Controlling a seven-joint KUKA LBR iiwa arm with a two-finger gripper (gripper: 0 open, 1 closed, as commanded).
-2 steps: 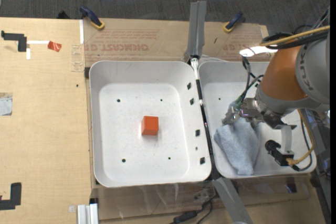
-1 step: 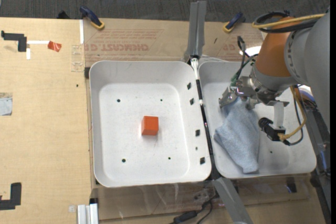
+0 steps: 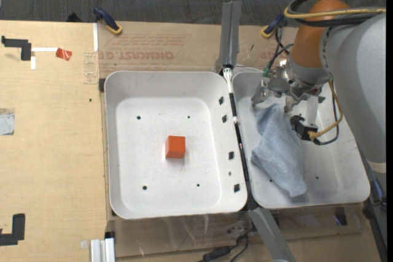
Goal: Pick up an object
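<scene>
Grey-blue cloth (image 3: 279, 147) lies crumpled in the right bin (image 3: 344, 193), running from under the gripper (image 3: 284, 101) down toward the near wall. Gripper sits low over the cloth's top edge, near the divider; can't tell how the jaws stand or whether any fabric is between them.

My read: step in hand is a grasp on the cloth. To do it well, pinch a raised fold, not a flat patch, and lift straight up so it clears the bin wall. Limp fabric will likely drag and slip.

Other candidate: 1 orange block (image 3: 175, 146), mid left bin (image 3: 116, 193), well apart, nothing around it. Loose cables (image 3: 325, 129) hang by the wrist, could snag on the cloth. Blue clamps (image 3: 107, 19) sit at the far edge of the board, out of the way.
</scene>
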